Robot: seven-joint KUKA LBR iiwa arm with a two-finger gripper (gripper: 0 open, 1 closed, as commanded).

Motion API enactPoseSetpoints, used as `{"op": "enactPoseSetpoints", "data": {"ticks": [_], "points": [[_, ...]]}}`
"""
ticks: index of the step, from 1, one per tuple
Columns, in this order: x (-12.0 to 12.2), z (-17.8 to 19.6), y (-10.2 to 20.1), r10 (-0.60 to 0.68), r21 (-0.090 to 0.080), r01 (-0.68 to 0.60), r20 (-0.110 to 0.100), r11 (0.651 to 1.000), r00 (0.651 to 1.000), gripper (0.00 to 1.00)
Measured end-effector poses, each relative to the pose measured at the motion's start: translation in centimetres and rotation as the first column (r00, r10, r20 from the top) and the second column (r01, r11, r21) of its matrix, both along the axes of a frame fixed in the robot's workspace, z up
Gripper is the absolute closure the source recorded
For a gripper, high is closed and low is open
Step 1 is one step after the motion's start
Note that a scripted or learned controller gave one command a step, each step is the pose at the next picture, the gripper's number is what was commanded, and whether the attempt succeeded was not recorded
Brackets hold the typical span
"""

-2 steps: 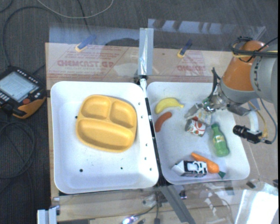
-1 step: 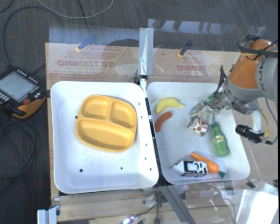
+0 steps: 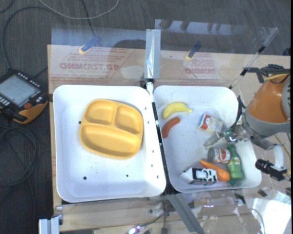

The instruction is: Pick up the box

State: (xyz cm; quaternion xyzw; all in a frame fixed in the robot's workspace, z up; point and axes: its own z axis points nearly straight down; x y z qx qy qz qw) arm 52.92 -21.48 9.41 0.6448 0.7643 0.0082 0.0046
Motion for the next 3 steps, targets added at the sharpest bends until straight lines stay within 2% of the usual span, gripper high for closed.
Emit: {"op": "enactPoseSetpoints", "data": {"ticks": [1, 2, 3], "points": [[7.6, -0.19, 0.24, -0.05, 0.0, 0.05, -0.001, 0.999, 0.999, 0.0], [7.52, 0.68, 0.04, -0.049, -0.007, 0.049, -0.001, 0.999, 0.999, 1.0], [7.55, 0.67, 0.18, -0.048, -0.006, 0.048, -0.002, 0.999, 0.999, 0.0]]}}
